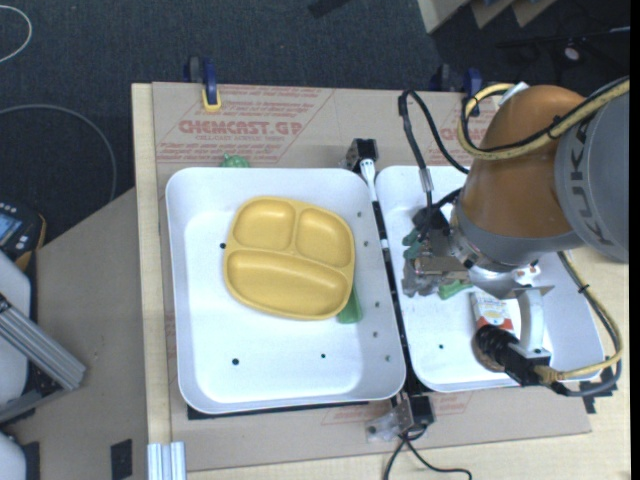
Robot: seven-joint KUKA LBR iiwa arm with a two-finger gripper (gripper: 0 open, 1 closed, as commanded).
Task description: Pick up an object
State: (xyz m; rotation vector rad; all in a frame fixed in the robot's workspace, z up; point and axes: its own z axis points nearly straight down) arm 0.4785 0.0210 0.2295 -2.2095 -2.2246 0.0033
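Right bin: we are seeing the arm covering most of its floor and far rim.
Gripper: we are finding its fingers lost in a dark, blurred cluster under the wrist, so their state is escaping us.
Green object: we are seeing just a sliver poking out from under the yellow tray.
Packet: we are failing to read its print, and the arm is overlapping its far end.
Arm: the right edge is cutting it off.

A divided plate is lying in the left bin. The gripper is hanging over the right bin, near its left wall.
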